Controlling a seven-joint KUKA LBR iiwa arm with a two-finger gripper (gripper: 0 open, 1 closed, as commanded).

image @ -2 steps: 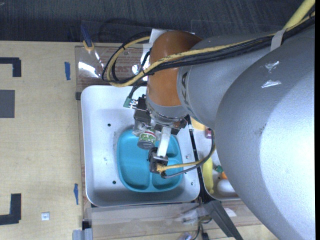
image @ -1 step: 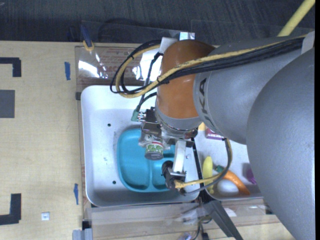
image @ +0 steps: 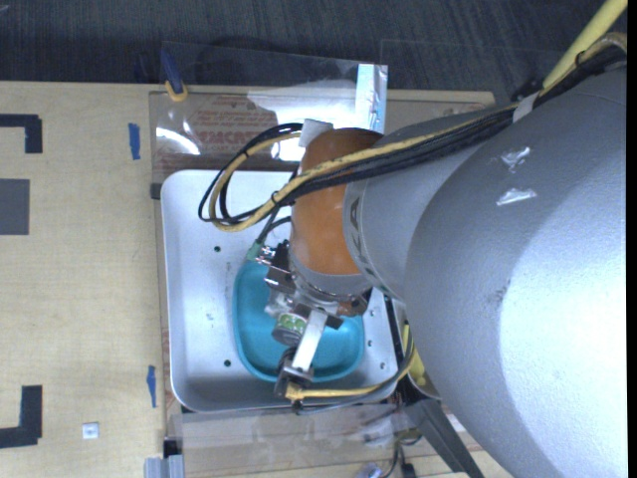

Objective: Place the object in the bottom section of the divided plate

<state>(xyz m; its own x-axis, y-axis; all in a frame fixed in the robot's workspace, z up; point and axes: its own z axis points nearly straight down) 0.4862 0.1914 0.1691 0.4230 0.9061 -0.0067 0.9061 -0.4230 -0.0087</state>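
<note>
While the jaws' state cannot be told, the gripper hangs over the blue plate in the white bin.

The divided plate, a glossy teal-blue dish with a rounded rim, lies flat in the lower half of the white bin, its left curve in plain sight and its middle and dividers covered by the arm.
</note>
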